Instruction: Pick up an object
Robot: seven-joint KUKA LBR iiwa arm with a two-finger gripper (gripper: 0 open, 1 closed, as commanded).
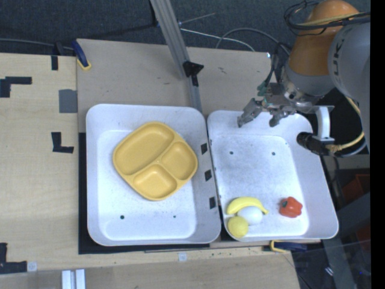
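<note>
Fingers [247, 117] are spreading apart with nothing between them; gripper [261, 117] is hovering over the far edge of the right bin [264, 161]. Banana [245, 206], white egg [254, 216], lemon [237, 226] are sitting bunched at the near edge, red pepper [290, 207] lying just right of them. Yellow divided plate [155, 160] is resting in the left bin [102, 173].

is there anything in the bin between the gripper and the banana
No. In the camera view the gripper hangs open over the right bin's far end, and the banana lies at its near edge; the speckled white floor between them is bare.
</note>
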